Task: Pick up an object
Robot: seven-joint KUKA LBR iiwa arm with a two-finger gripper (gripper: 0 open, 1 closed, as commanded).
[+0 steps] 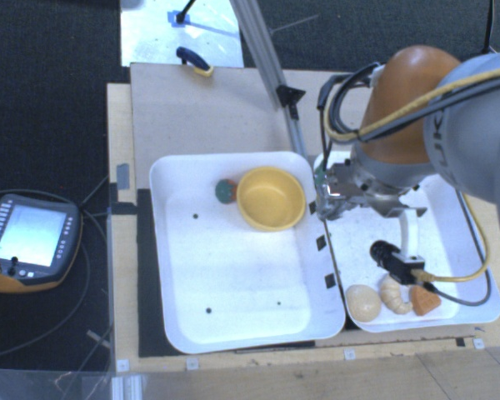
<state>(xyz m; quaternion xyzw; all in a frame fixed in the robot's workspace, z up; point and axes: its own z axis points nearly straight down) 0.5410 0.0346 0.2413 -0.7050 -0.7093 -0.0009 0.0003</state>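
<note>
A yellow bowl (271,198) sits at the back right of the left bin (233,307). A small green and red ball (226,191) rests against the bowl's left side. In the right bin (450,223), near the front edge, lie a pale egg-shaped thing (364,302), a beige croissant-like piece (393,294) and an orange wedge (425,300). My gripper (333,194) hangs over the rims where the two bins meet, just right of the bowl, with the grey arm covering much of it. Nothing shows in its grasp.
The big grey and orange arm (425,115) covers the back of the right bin. A slanted metal pole (262,48) crosses the board behind the bins. A teach pendant (29,240) lies off the bench at the left.
</note>
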